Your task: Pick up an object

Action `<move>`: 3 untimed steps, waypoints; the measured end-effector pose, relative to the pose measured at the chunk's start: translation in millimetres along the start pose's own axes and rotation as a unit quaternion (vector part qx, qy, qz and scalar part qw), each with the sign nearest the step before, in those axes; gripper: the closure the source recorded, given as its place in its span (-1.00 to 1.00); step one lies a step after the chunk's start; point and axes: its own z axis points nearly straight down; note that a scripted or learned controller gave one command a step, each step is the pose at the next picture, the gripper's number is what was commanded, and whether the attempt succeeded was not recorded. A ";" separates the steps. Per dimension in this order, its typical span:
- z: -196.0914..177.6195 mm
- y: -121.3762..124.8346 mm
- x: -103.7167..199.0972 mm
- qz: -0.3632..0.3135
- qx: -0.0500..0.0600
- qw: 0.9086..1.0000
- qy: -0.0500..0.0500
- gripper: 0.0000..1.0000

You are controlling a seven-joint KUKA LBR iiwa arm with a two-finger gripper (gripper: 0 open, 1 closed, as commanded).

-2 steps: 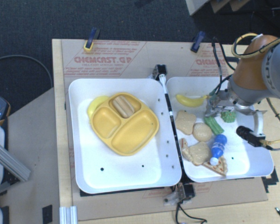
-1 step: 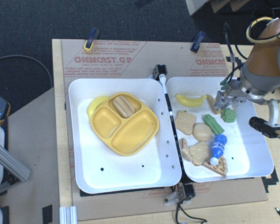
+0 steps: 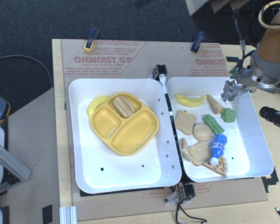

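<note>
1. Left bin (image 3: 84,171): a yellow divided tray (image 3: 125,123) sits at a slant in its middle, with a bread roll (image 3: 123,106) in the tray's top compartment. A yellow disc (image 3: 94,105) pokes out from under the tray's left edge. Probably parked here as clutter, well apart from the arm.
2. Divider: a black strip (image 3: 169,118) runs between the two bins where their rims meet, likely a clip holding them together.
3. Right bin (image 3: 256,148): pick candidates are crowded here, on the arm's side. Banana (image 3: 190,100) lies at top left; a bread slice (image 3: 185,121) and a round cookie (image 3: 202,133) sit below it.
4. Further right: a green pod (image 3: 213,123) lies tilted, a tan stick (image 3: 214,105) above it, broccoli (image 3: 228,115) just beside the stick. Lower down, a blue bottle (image 3: 218,146) lies partly over a pizza slice (image 3: 211,162) and a tan cracker (image 3: 197,151).
5. Gripper (image 3: 229,91): hangs over the right bin's top edge, near the tan stick and broccoli, apart from both.
6. Fingers: too small and dark to tell whether they are spread or closed; nothing is visible between them.
7. Judgement: nothing is picked up yet; the stick or broccoli look like the nearest targets, and tight packing risks a miss or a nudge.
</note>
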 end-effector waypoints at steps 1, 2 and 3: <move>-11.7 11.4 51.1 -0.003 0.002 1.000 0.002 1.00; 3.5 15.7 104.9 -0.002 0.006 1.000 0.002 1.00; -14.8 15.4 132.1 -0.001 0.002 1.000 0.002 1.00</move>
